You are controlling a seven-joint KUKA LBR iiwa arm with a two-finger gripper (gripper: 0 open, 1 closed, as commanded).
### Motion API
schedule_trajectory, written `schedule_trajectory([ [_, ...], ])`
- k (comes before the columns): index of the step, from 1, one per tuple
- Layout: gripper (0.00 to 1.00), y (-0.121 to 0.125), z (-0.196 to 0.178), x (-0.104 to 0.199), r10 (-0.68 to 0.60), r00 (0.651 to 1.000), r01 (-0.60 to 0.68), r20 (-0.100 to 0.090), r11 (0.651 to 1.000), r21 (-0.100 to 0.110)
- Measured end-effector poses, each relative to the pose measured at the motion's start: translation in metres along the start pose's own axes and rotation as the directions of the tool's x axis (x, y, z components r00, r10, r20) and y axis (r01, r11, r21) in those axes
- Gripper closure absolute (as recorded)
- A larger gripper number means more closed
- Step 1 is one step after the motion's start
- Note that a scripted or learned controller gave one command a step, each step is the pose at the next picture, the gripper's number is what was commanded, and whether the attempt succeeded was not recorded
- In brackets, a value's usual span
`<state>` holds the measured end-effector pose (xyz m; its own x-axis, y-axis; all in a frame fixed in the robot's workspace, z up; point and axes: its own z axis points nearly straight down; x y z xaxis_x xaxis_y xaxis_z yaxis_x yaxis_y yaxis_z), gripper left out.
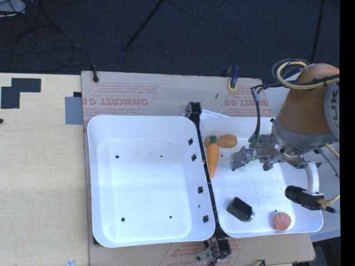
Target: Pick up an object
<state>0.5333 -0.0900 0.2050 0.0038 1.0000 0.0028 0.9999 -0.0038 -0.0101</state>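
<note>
Though gripperless, carrot (212, 158) leaf-end rearward, lengthwise

arm (305, 112) reaching left, claw (239, 160) low

A robotics lab: loose cables (44, 32) trail over dark carpet (166, 32), and clamped cardboard (138, 96) covers a plywood surface (39, 176).

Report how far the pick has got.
Done: the arm has reached into the right bin, and its pincer sits low over the bin floor, beside the toy carrot and the orange lump. In hand: nothing visibly between its fingers. Left: closing on an object and lifting it. The black block and the pink ball lie untouched at the bin's near side.
</note>
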Motion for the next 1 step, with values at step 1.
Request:
schedule_trajectory([
  [1,0.0,0.0142,-0.1317,-0.0487,-0.001,1.0,0.001,0.008,1.0,-0.023],
])
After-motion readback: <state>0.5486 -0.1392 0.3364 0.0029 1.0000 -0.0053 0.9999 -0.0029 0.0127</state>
